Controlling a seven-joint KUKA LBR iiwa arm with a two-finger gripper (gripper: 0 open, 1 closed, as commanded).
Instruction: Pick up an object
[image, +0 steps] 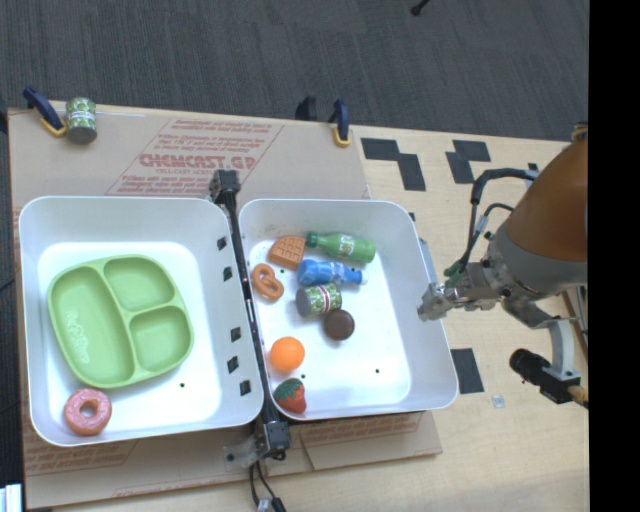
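The right bin (425, 372) holds a green bottle (341, 245), a blue bottle (328, 272), an orange waffle (287, 250), a pretzel (266, 283), a green can (319, 299), a brown ball (339, 324), an orange (287, 354) and a strawberry (290, 395). My gripper (434, 301) hangs over the right rim of this bin, well to the right of the brown ball, with nothing seen in it.
In the left bin (35, 225) lie a green divided plate (120, 318) and a pink donut (87, 411). A black divider with clips (238, 300) runs between the bins. Clamps and a small can (80, 118) sit on the cardboard at the back.
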